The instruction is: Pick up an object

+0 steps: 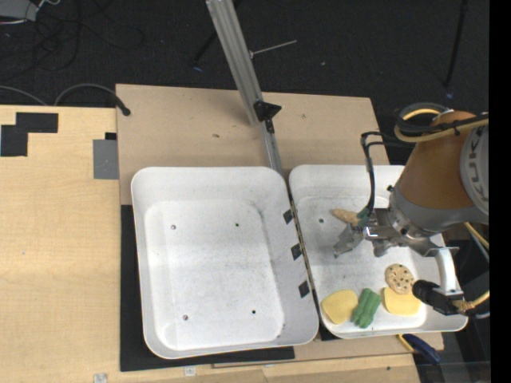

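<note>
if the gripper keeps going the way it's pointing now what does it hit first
Probably the bare floor of the right bin: the gripper points down-left, past the tan object. Depth is unclear.

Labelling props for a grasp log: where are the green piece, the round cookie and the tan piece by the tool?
Green piece (366,307), camera view, its middle.
Cookie (398,278), camera view, its face.
Tan piece (345,215), camera view, its middle.

Two bins sit side by side on the bench, the left bin (211,262) touching the right bin (319,194). In the right bin's near end lie three pieces in a row (366,307), with a round cookie (398,277) just behind them. The arm (435,186) reaches over from the right.
</note>
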